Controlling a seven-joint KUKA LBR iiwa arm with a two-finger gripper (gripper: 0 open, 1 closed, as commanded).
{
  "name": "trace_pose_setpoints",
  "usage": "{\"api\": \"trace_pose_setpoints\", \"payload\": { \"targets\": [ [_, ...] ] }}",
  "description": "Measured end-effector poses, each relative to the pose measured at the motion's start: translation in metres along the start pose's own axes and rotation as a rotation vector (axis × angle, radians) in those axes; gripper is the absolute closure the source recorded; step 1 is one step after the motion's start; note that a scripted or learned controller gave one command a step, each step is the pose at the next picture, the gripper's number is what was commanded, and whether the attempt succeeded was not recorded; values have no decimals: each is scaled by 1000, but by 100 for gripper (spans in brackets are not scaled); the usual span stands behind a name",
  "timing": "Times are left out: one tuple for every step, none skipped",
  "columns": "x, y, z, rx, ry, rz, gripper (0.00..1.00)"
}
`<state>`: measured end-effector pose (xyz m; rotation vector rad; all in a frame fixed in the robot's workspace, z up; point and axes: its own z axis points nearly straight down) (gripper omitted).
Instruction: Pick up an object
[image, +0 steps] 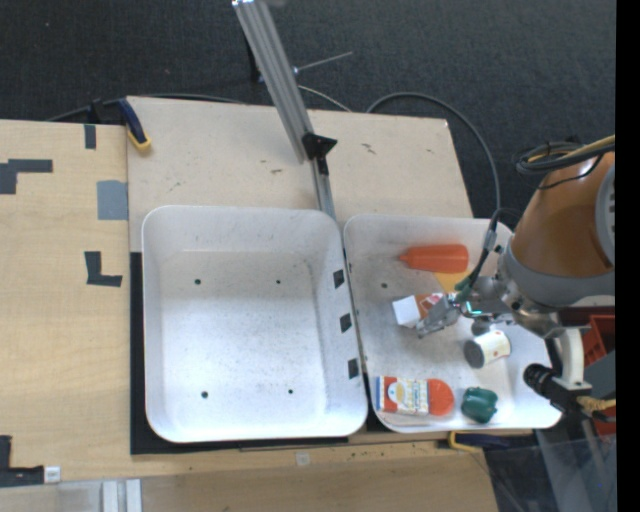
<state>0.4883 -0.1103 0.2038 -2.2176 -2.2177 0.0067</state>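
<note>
Right bin (380, 250): holds every loose item; the arm (560, 235) leans in over its right rim.
Left bin (240, 320): white, speckled floor with four small dark dots; it touches the right bin along the middle wall.
Carrot (435, 258): orange, lying across the upper part of the right bin, tip pointing left, just above the tool.
White block (404, 310): small, pale, left of the tool and near it.
Red piece (432, 302): small red and white item touching the tool's tip; too small to tell what it is.
Cup (487, 348): small white cylinder on its side, dark opening facing left, just below the tool.
Packet (413, 397): flat, red, orange and white, lying along the near wall of the right bin.
Green lump (480, 403): dark green, just right of the packet, near the bin's lower right corner.
Tool (437, 318): low in the middle of the right bin, reaching left from the wrist, its metal tip between the white block and the cup.
Tool state: cannot tell whether it is spread or pressed together; the tip is small and blurred against the red piece.
In the way: carrot above, cup below, white block to the left crowd the tip closely.
Counter (230, 150): pale board under both bins, with a yellow and blue clamp (134, 125) at its far left corner.
Pole (285, 85): grey metal bar slanting from the top edge to the bins' shared far corner.
Cable (440, 110): black, curving across the counter toward the arm.
</note>
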Motion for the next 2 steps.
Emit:
{"api": "trace_pose_setpoints", "payload": {
  "targets": [
    [0, 1, -2, -4, 0, -1, 0],
    [5, -3, 43, 1, 1, -1, 0]
  ]
}}
